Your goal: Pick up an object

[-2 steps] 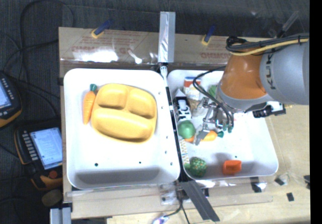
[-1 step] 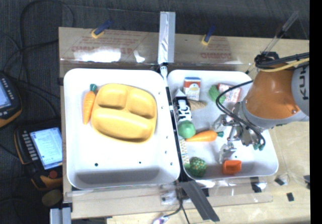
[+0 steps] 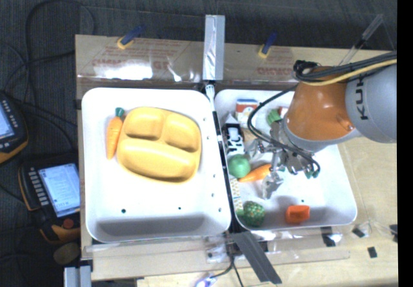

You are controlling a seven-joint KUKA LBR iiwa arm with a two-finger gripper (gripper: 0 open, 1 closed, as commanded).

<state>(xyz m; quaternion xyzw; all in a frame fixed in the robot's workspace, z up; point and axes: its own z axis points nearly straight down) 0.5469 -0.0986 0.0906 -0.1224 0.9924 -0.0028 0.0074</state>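
Left bin [image 3: 97, 215]: white, shallow; holds one yellow compartment tray [image 3: 159, 143], lying slightly askew, and one toy carrot [image 3: 113, 133] touching the tray's left edge, green top toward the far wall. Right bin [image 3: 345, 205]: white, shallow, set just beside the left bin on the surface [image 3: 371, 169]. Contents: green round ball [image 3: 239, 166] near the dividing wall; orange carrot-like piece [image 3: 257, 174] just beside the ball; green textured fruit with red specks [image 3: 252, 212] at the near left corner; small orange-red block [image 3: 297, 213] near the front wall; black-and-white packet [image 3: 233, 140] along the left wall; a red-and-white item [image 3: 244, 107] at the far end, partly hidden. Arm [image 3: 335, 108]: grey, orange band, reaching in from the right over the right bin. Hand [image 3: 273, 184]: lowered into the right bin beside the orange carrot-like piece; finger spread cannot be told, and no object is seen between them.
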